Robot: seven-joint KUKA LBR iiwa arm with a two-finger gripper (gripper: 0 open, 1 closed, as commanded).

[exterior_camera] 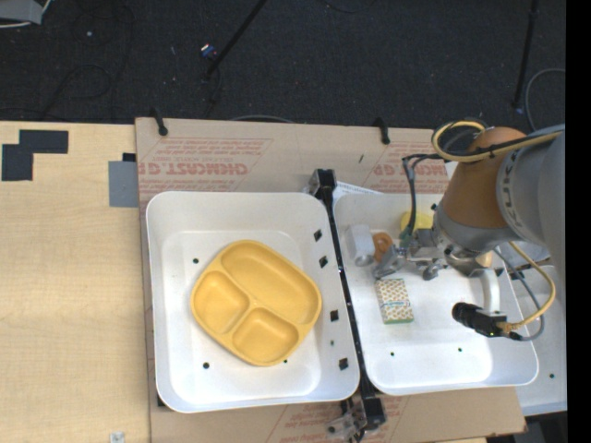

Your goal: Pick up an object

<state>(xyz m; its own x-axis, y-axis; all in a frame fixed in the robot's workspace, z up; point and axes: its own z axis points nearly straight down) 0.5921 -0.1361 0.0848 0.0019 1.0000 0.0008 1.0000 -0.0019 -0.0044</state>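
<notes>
Two shallow white bins sit side by side at the centre of the frame, the left bin (175, 358) holding a yellow divided tray (256, 301) that lies slantwise across its floor. From the right edge the grey arm (517, 197), its orange band showing at upper right, bends down over the right bin (443, 363). Its gripper (392, 258) hangs low near that bin's upper left corner; whether it is open or closed cannot be told at this slant, and nothing is seen caught in it. Just below it in the frame lies a small patterned box (394, 300), flat on the bin floor, its long axis running roughly top to bottom with a slight lean. That box looks the likeliest target: it lies a short way toward the frame's bottom from the gripper, apart from it. Smaller things crowd the gripper itself: a tan rounded object (381, 243) just to its upper left and a yellow object (420, 221) above it.
</notes>
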